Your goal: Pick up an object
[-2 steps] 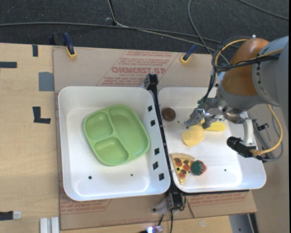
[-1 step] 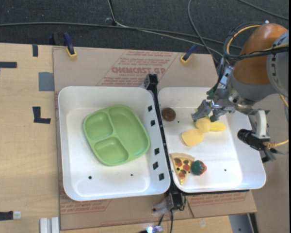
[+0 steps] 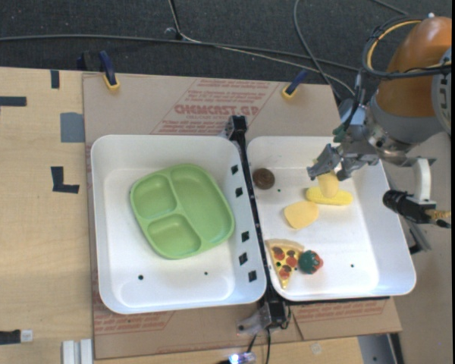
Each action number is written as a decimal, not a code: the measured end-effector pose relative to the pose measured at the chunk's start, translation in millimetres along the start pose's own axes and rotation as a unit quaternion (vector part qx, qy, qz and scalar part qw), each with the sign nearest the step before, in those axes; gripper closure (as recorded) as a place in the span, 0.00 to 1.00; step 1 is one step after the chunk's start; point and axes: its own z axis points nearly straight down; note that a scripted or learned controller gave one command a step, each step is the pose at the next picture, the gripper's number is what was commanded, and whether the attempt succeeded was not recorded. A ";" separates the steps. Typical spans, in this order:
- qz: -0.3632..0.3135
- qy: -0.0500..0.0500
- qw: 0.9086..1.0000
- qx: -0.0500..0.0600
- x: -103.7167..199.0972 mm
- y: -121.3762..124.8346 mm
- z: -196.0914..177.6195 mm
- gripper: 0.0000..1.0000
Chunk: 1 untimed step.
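Looking down on the bench, we see two shallow white bins side by side. The left bin (image 3: 106, 203) holds a green divided tray (image 3: 182, 211), lying flat near the bin's centre. The right bin (image 3: 379, 233) holds four items: a small brown round piece (image 3: 264, 178) at its upper left, a yellow block (image 3: 328, 191) near its upper middle, a flat yellow wedge (image 3: 301, 214) just below and left of that block, and a pizza slice toy (image 3: 285, 259) at the lower left with a green and red piece (image 3: 310, 262) touching its right side.

We find the arm (image 3: 409, 74) entering from the upper right of the frame, its orange band visible above the wrist. The gripper (image 3: 332, 169) sits low over the upper part of the right bin, directly at the yellow block. The dark fingers stand apart, one to the left and one to the right of the block's upper portion. We cannot tell whether the fingers touch the block, which rests on the bin floor.
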 end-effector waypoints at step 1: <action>-0.003 0.001 1.000 0.002 52.6 13.2 -2.7 1.00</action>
